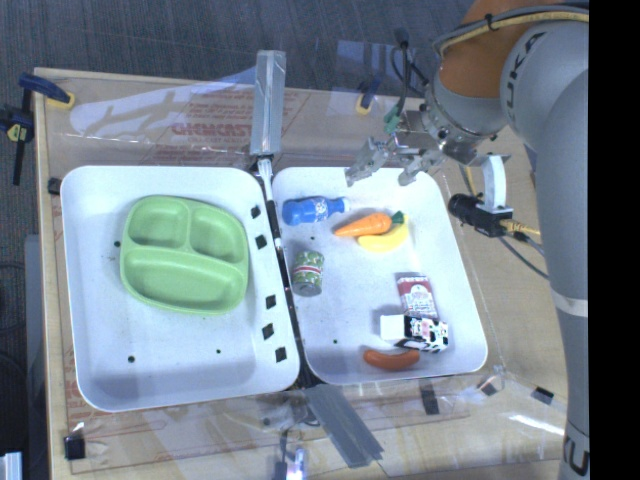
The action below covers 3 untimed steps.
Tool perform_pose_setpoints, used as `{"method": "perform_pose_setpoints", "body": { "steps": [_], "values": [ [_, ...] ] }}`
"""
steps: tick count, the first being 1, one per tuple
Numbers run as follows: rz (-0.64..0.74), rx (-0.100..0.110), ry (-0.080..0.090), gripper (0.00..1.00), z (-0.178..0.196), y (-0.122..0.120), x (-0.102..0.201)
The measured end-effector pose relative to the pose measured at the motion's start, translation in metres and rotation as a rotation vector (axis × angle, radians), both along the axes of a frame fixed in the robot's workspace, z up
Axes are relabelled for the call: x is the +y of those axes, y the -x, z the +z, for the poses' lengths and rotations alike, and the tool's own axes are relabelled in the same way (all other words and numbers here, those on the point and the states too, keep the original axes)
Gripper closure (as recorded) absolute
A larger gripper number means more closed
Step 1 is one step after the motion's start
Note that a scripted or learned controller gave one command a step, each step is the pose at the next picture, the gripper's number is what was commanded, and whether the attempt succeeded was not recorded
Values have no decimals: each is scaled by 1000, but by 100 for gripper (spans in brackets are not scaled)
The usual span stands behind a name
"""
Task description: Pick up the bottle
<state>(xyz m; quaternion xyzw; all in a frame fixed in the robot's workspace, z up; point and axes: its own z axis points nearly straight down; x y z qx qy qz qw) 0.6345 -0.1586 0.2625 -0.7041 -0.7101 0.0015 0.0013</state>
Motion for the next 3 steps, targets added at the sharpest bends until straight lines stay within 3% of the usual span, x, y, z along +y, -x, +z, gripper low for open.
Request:
{"method": "perform_pose_setpoints", "body": {
  "steps": [1,2,3],
  "values": [
    [43,2,0,0,-113,-22,28],
    [-54,-15,11,0,-167,0,47],
    [-49,-6,4,100,-157,1,50]
  ]
}}
